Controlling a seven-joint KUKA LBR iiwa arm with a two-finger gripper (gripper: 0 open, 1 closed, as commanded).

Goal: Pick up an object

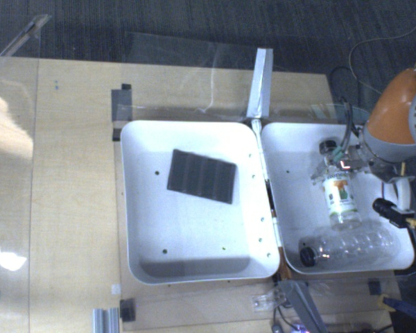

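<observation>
A flat dark grey ribbed rectangle (202, 175) lies in the upper middle of the left bin (194, 241). Two bottles are in the right bin (291, 161). One is a small clear bottle with a green and orange label (340, 197). The other is a larger clear plastic bottle with a black cap (350, 245), lying on its side along the near wall. My gripper (340, 159) hangs over the right bin, just above the top end of the small labelled bottle. The wrist hides how it meets the bottle.
The grey arm with its orange band (399, 116) comes in over the right bin's right rim. A metal divider post (261, 82) stands behind the gap between the bins. Cables and black fittings (395, 210) lie at the far right edge.
</observation>
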